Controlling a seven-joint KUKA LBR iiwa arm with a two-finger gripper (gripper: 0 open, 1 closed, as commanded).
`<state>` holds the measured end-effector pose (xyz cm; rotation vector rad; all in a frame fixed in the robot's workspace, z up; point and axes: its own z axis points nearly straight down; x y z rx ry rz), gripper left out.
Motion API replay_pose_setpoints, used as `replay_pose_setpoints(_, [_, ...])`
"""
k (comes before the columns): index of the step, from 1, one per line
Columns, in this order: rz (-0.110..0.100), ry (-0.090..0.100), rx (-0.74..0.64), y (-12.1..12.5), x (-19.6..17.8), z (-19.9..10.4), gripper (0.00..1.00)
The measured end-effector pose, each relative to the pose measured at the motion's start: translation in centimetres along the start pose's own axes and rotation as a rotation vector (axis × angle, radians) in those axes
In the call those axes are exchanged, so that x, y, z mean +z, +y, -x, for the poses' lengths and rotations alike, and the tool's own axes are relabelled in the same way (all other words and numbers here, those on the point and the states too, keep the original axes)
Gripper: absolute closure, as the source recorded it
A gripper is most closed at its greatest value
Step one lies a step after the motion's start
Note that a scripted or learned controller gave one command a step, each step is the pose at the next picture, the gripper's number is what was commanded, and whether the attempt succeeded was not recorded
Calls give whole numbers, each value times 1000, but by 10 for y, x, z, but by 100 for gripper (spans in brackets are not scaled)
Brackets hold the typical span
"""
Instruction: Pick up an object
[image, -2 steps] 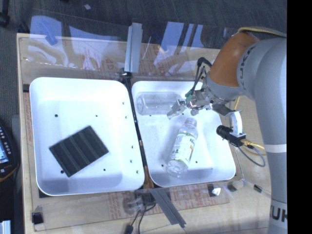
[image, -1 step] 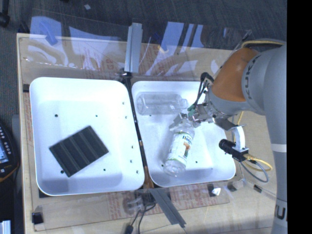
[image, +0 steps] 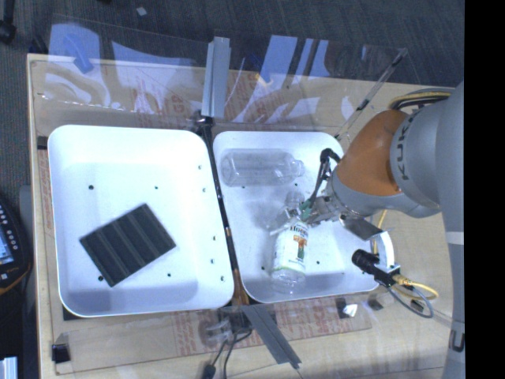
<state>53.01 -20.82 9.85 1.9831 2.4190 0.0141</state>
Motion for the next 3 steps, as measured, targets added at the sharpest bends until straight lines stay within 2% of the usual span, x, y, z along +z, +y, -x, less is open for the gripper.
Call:
replay_pose_setpoints(1, [5, -3, -46, -30, -1, -21, 0])
replay_pose_setpoints(2, [-2, -5, -48, -32, -9, -19, 100])
replay_pose_setpoints(3, [-18, 4, 227, 35, -83, -48, 100])
